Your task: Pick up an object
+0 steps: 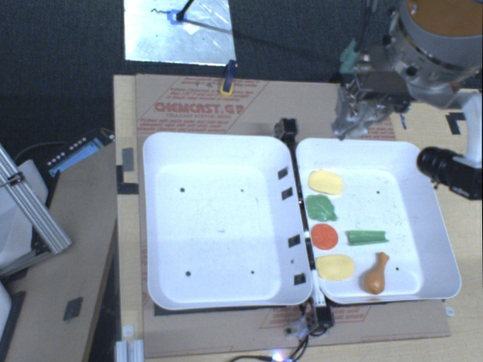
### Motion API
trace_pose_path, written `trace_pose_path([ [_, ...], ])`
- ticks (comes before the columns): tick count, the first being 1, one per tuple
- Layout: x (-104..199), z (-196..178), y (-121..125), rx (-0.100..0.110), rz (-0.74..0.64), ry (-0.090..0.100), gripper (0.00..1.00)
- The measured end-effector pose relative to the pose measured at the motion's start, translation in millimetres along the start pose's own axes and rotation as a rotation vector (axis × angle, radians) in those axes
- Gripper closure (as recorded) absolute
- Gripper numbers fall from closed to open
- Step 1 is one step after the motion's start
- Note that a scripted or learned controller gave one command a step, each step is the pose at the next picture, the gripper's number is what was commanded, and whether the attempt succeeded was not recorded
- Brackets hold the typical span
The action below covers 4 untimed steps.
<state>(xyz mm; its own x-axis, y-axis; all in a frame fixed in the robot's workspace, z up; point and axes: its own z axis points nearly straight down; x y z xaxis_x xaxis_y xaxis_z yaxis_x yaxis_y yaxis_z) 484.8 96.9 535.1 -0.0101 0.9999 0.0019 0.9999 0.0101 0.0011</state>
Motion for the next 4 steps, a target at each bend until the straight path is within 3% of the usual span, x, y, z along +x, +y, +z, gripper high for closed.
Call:
trace_pose_path([
  [1,17,0,26,-0.002,0.004,-0.001,1.0],
  [2,21,1,84,-0.003,0.009,-0.002,1.0],
  [3,73,0,29,0.001,0.0,0.0,1.0],
  [4,72,249,6,0.014,0.009,-0.006,1.0],
])
